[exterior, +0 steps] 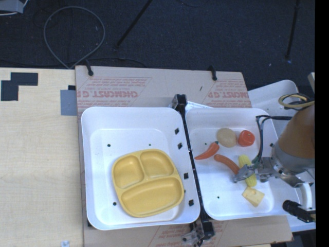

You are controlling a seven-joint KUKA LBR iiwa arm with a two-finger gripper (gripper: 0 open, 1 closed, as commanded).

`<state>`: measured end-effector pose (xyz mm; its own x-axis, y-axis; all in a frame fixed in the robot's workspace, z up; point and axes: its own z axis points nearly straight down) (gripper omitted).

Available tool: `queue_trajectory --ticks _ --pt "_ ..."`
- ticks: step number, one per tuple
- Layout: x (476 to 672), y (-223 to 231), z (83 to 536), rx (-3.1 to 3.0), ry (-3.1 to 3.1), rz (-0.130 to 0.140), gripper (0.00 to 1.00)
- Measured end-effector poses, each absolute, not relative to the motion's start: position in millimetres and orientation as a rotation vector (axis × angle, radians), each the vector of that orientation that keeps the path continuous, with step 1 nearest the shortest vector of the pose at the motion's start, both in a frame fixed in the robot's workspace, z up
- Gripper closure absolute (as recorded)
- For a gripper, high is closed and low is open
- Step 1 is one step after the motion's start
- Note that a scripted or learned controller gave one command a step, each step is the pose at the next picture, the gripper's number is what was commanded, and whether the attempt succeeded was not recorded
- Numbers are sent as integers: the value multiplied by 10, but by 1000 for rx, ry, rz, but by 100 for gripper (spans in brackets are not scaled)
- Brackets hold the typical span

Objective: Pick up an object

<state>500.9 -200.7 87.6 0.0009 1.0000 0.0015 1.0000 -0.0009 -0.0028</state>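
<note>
Yellow corn lies under the claw at lower right; the claw's grip cannot be told, probably lowered for grasping.

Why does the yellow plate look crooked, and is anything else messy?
The yellow plate sits turned at an angle in the left bin, not square with its walls. In the right bin, the toy foods lie scattered loosely near the hand. Nothing looks spilled or broken.
</note>
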Motion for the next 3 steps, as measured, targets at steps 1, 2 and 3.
queue_trajectory --ticks 1,2,3 --pt "5014 -2017 983 -2224 -2215 0 100" --pt "4952 -1950 1476 -2220 -2224 -1 100" --pt "4902 -1870 2015 -2220 -2225 -3 100"
